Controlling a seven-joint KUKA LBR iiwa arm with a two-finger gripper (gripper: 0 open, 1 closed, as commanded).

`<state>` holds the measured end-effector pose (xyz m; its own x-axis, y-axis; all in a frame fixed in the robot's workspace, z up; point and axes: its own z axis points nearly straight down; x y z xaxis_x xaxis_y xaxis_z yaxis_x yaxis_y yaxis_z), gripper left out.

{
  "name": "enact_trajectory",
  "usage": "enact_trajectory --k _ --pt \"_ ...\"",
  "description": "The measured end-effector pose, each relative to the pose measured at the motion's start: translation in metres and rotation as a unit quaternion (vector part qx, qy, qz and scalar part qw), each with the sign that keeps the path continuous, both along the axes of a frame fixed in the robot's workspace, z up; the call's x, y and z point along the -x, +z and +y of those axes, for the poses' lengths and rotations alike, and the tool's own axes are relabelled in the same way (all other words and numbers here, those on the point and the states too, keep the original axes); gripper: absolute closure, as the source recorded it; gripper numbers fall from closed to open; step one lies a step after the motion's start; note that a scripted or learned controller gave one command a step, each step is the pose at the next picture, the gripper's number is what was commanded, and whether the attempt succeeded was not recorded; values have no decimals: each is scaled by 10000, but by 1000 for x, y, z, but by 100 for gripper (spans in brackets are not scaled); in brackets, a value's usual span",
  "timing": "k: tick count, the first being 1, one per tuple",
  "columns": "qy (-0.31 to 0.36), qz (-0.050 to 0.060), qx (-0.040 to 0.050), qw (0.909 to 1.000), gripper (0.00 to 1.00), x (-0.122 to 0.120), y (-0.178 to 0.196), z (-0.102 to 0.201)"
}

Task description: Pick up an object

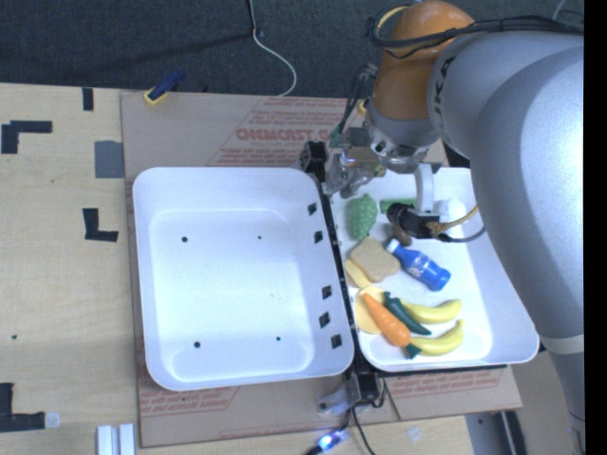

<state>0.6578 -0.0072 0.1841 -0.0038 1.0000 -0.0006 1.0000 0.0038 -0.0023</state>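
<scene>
**Gripper low over right bin's 11 o'clock corner, grip state unreadable**

- Arm (512, 112) comes in from 3 o'clock. The gripper (349, 171) sits at the 11 o'clock corner of the right bin (512, 344), close to the wall shared with the left bin (228, 254).
- Open or closed: can't tell, the wrist body blocks the view from this angle. Nothing visibly held.
- Nearest candidate is a green knobbly toy (361, 216), possibly a vegetable, too small to be sure. It is just at 6 o'clock of the gripper; contact is unclear.
- At 6 o'clock of that is a tan bread slice (377, 260), lying flat, touching or nearly touching the green toy.
- A blue bottle (423, 269) lies on its side at 3 o'clock of the bread, white cap towards 10 o'clock.
- At the bin's 6 o'clock end an orange carrot (387, 318) lies diagonally over a yellow piece (366, 318).
- Two bananas sit at 3 o'clock of the carrot, the upper banana (434, 310) and the lower banana (438, 341), roughly parallel and close together.
- Both bins rest on a cardboard sheet (275, 136) on the wooden bench (57, 254).
</scene>
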Motion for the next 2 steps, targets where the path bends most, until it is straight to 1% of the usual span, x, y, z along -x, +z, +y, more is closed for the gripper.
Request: enact_trajectory --k 1,2 --pt "12 -77 -15 10000 100 47 181 33" --pt "4 -107 0 9999 100 -10 361 38"
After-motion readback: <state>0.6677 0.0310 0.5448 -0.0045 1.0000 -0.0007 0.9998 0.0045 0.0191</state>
